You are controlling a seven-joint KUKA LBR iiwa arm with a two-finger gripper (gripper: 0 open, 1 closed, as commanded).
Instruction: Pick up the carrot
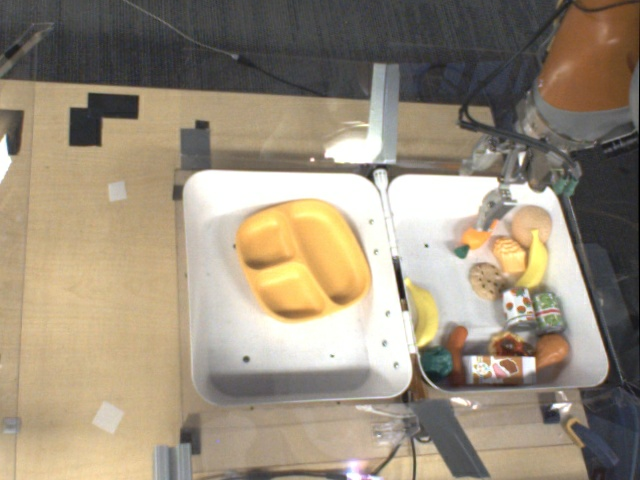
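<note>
Overhead, arm: it reaches in from the far right, orange band uppermost, wrist tilted down over the right bin [590, 298].
Gripper [494, 211]: low over the bin's far part; whether the jaws are open cannot be told.
Carrot [474, 238]: just near-left of the fingertips, beside a cookie [487, 281].
Open room: bare floor along the right bin's far-left; left bin [210, 298] holds a yellow tray [300, 258].

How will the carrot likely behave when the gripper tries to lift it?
The carrot looks like a small, glossy toy, so probably stiff, light and a bit slippery. Its tapered shape may let it squirt out of a pinch or roll if nudged. It lies close beside other toys under the gripper, so a miss would likely push it against them.
</note>
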